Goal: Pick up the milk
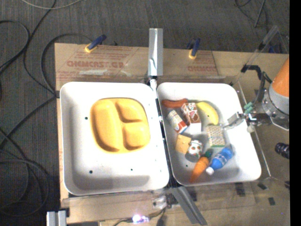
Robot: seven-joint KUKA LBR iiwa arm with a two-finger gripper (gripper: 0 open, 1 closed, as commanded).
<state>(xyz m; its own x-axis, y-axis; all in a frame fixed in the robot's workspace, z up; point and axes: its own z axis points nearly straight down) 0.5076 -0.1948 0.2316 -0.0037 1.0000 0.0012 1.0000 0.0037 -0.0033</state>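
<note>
1. The bench carries two white bins side by side. The left bin (pixel 75 173) holds a yellow divided tray (pixel 121 124), sitting a little toward 12 o'clock of centre.
2. The right bin (pixel 244 171) holds a cluster of small items.
3. The milk carton (pixel 189 112), red and white, lies at about 10 o'clock in the right bin. It is tilted and not upright.
4. Around the milk carton:
   - a sausage (pixel 175 103) is just beside it at 11 o'clock;
   - a banana (pixel 209 112) is just beside it at 3 o'clock;
   - a can (pixel 176 121) touches or nearly touches it at 7 o'clock.
5. Lower in the bin, a checkered box (pixel 215 136) sits near centre, and a tan cracker (pixel 183 144) lies at 8 o'clock.
6. An orange carrot (pixel 200 168) and a blue bottle (pixel 221 158) lie together toward 6 o'clock.
7. The gripper (pixel 236 120) sits over the bin's 3 o'clock rim, with the arm coming in from that side.
8. The gripper is apart from the milk carton, and the banana lies between them.
9. Whether the gripper is released or clenched can't be told, as the tip is too small and blurred. Nothing is seen held in it.
</note>
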